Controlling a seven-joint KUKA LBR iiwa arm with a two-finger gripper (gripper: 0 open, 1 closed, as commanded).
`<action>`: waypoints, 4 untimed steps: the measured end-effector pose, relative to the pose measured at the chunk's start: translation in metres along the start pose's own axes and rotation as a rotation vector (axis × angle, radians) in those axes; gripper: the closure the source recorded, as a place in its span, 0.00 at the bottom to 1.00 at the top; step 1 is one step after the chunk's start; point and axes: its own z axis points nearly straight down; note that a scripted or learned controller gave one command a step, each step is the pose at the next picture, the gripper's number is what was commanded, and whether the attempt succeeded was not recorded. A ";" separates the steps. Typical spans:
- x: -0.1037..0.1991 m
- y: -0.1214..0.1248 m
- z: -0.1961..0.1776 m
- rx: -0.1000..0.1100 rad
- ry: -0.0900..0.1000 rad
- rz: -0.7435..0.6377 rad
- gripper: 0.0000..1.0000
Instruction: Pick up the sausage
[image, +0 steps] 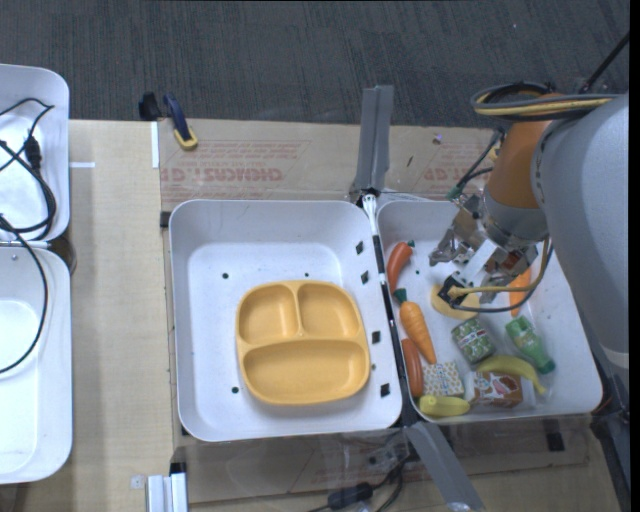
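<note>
Sausage (398, 264) lay in the right bin (424, 222), close against its left wall toward the far corner, with a carrot (416, 330) just nearer along the same wall. Gripper (450, 252) hung near it, toward the bin's middle. Whether the claw was wide or narrow could not be told. Recommendation: shift toward the left wall, close across the sausage's narrow width, and stay clear of wall and carrot on descent.

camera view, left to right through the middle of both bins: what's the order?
yellow plate → carrot → green can → green bottle
</note>
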 end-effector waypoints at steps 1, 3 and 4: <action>0.048 0.009 -0.077 -0.013 0.012 -0.075 0.00; -0.015 0.014 0.020 -0.007 0.008 -0.282 1.00; -0.015 0.014 0.020 -0.006 0.008 -0.282 0.00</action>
